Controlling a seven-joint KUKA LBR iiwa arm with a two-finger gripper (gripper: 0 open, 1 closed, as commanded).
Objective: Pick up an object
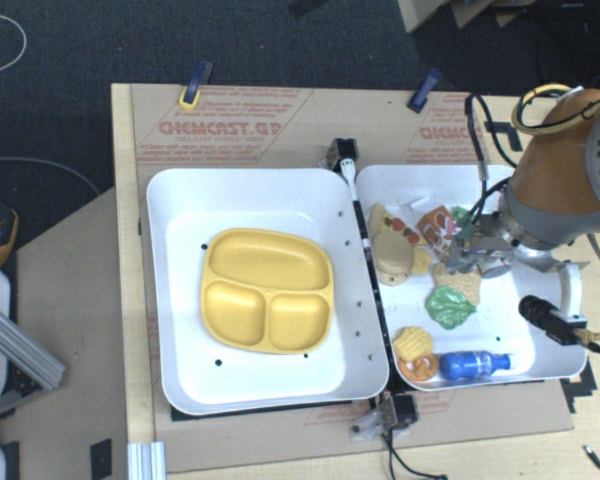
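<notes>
Arm (555, 183) reaches low into right bin (500, 368) (fingers' (467, 258) state: cannot tell).

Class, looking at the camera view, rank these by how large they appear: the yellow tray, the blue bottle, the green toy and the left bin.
1. Left bin
2. Yellow tray
3. Blue bottle and green toy: too alike in apparent size to rank; the bottle is longer, the toy wider.
</notes>
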